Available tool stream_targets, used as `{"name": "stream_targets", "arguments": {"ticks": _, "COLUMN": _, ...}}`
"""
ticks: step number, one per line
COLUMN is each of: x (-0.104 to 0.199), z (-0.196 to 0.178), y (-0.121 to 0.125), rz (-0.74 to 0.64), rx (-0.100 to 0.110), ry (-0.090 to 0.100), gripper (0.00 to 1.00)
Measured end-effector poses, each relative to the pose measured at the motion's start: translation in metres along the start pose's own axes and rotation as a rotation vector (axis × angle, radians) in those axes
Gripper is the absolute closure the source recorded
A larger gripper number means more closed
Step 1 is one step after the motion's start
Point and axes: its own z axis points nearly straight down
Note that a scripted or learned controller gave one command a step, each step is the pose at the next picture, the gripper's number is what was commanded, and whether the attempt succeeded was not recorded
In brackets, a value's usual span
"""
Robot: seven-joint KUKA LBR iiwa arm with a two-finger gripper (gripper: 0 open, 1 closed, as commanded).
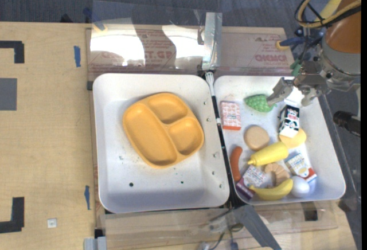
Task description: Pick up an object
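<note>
Two white bins side by side on the bench; left bin (109, 174) holds a yellow divided plate (163, 128), three compartments, sitting near the bin's middle and turned at a slant.

Right bin (335, 177) holds the clutter; no single target is marked, so all candidates are logged. Green leafy item (258, 102) at 12 o'clock of the bin; pink-and-white packet (230, 114) at 10 o'clock, close to the wall shared with the left bin; black-and-white carton (289, 118) at 2 o'clock, upright or nearly so; tan round bun (256, 137) near centre; yellow squeeze bottle (268, 155) lying on its side just below the bun, tip toward 8 o'clock; pale yellow piece (293, 138) touching the carton's lower end; red sausage (235, 163) at 8 o'clock along the left wall; banana (271, 190) at 6 o'clock; white egg (300, 186) just beside the banana's right end; small printed packets crowd between bottle and banana, too jumbled to separate.

Arm enters from 3 o'clock, orange band at the frame's upper right; gripper (292, 93) sits over the bin's 1 o'clock corner, directly above the carton and just right of the green item; fingers (279, 92) spread apart, nothing between them.
</note>
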Motion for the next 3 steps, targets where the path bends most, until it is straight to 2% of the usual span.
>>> {"name": "stream_targets", "arguments": {"ticks": 1, "x": -0.002, "z": 0.101, "y": -0.063, "rz": 0.159, "rx": 0.003, "ry": 0.0, "gripper": 0.0}}
{"name": "stream_targets", "arguments": {"ticks": 2, "x": -0.011, "z": 0.187, "y": -0.075, "rz": 0.29, "rx": -0.003, "ry": 0.001, "gripper": 0.0}}
{"name": "stream_targets", "arguments": {"ticks": 3, "x": -0.011, "z": 0.182, "y": -0.077, "rz": 0.291, "rx": 0.005, "ry": 0.002, "gripper": 1.0}}
